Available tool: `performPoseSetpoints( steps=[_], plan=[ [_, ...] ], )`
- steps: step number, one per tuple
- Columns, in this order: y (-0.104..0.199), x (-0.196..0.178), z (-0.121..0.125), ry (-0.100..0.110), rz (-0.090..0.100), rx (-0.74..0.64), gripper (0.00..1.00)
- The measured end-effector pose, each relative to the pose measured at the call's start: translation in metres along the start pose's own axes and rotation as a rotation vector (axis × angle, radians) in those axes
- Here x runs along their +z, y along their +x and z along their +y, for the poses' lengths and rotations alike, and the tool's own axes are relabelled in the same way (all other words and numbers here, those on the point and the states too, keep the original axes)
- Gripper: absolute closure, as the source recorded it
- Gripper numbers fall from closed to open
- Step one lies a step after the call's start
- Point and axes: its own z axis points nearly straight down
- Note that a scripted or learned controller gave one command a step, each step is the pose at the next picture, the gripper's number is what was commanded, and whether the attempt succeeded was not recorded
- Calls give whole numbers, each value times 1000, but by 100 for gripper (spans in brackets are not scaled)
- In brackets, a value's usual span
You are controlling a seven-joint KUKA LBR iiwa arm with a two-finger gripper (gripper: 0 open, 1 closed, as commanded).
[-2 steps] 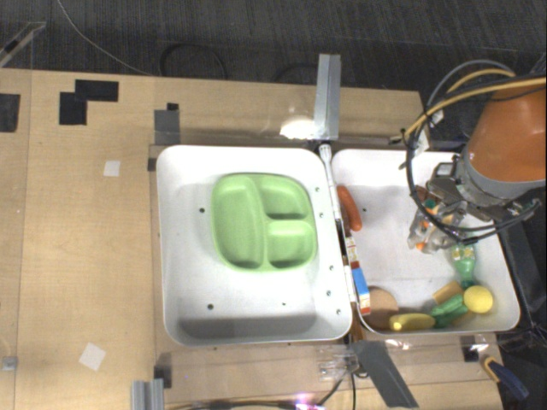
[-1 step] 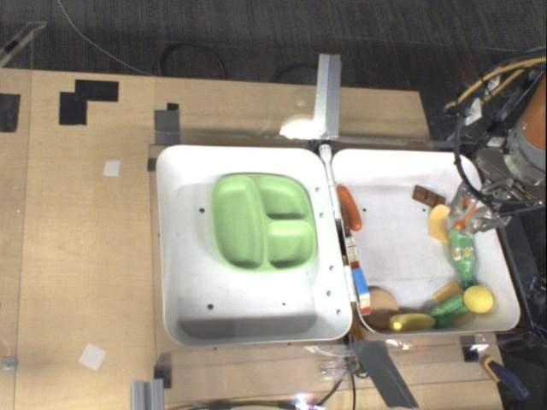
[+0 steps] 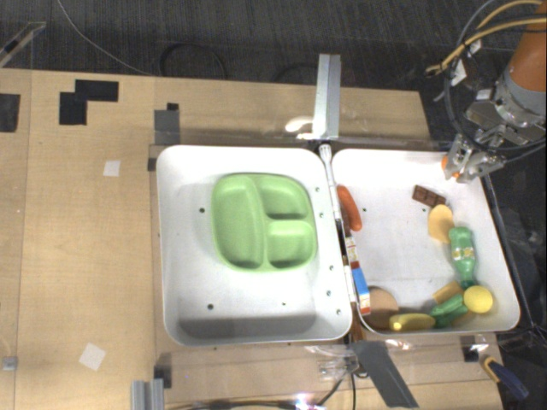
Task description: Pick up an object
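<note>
Nearest us, the green tray [image 3: 261,220] fills the left bin [image 3: 184,306]. At the right bin's [image 3: 402,229] five o'clock corner huddle a banana [image 3: 412,321] and lemon [image 3: 478,299]; a brown block [image 3: 429,196] lies apart. We cannot tell the gripper's [image 3: 466,162] state at one o'clock. We'd descend on the isolated block.

two white bins [image 3: 184,229], one green tray [image 3: 261,220]

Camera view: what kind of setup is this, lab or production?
Probably a robot-grasping lab bench. Two shallow white bins sit side by side on a wooden benchtop; a grey arm's two-finger gripper hangs over toy food, with loose yellow cables behind.
</note>
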Motion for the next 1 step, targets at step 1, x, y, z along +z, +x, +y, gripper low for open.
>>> performPoseSetpoints(
  steps=[1],
  plan=[
    [1, 29, 3, 2, 1, -169, 100]
  ],
)
